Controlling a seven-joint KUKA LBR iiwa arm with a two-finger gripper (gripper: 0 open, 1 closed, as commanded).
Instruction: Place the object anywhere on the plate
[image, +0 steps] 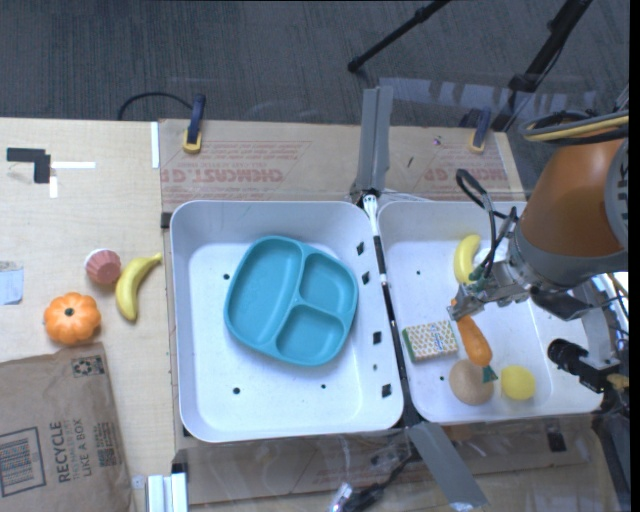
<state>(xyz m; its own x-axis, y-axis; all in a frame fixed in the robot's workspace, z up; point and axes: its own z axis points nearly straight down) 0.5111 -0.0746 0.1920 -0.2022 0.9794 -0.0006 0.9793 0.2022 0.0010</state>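
- Gripper (470, 305) hangs low in the right bin (430, 400), at the carrot's (476, 342) upper end; jaw state cannot be told.
- Plate (290, 298) lies in the left bin (200, 380).

The scene is seen from one fixed camera set high above the surface (80, 220), looking down at a slant from the near side. Both white bins (190, 300) are taken in whole, side by side. The arm (575, 200) is seen entering from the right. Dark floor is seen beyond the far edge.
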